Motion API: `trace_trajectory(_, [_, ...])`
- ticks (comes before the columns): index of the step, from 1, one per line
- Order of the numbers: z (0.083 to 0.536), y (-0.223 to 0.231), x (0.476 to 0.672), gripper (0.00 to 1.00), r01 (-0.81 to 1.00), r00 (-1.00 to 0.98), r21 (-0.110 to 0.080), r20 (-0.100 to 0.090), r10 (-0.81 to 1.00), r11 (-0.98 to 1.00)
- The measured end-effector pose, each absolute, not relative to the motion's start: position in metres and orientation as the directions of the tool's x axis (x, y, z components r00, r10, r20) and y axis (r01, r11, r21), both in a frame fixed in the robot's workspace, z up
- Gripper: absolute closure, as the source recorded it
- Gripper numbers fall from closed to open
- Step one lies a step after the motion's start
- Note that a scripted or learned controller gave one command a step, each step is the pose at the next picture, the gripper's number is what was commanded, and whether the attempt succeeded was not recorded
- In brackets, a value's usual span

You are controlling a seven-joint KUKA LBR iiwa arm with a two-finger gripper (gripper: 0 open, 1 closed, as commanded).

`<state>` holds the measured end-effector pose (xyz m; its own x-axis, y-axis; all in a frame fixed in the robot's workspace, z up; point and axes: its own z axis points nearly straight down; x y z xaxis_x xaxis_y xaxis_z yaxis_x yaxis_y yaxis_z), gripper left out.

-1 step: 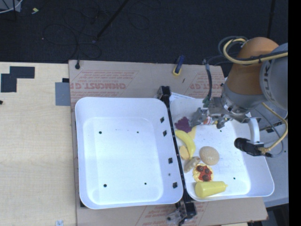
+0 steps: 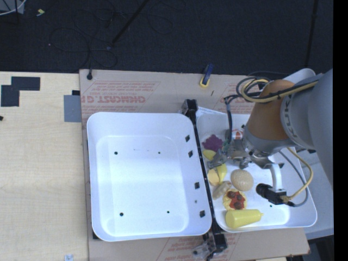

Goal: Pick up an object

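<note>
My grey arm reaches in from the right, orange band above the wrist, cables looping over it, and bends steeply down so that my pincer hangs low, pointing leftward

dark carpet floor across the top with thin black cables trailing over it, light wood bench on the left, grey and black patches near its upper left corner, brown cardboard sheet with red print, flat even lighting
</note>
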<state>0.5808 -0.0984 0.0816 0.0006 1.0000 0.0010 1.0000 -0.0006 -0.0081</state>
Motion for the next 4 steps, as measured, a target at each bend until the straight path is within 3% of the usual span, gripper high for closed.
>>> trace_trajectory(1, [0.097, -0.100, 0.582, 1.00, 1.000, 0.007, -0.005, 0.001, 1.000, -0.007])
trace_trajectory(2, [0.190, -0.019, 0.513, 1.00, 1.000, -0.004, -0.006, 0.003, 1.000, 0.004])
trace_trajectory(3, [0.195, 0.027, 0.562, 1.00, 1.000, -0.003, -0.001, 0.000, 1.000, 0.003])
trace_trajectory(4, [0.218, 0.071, 0.532, 1.00, 1.000, -0.004, -0.006, 0.002, 1.000, 0.004])
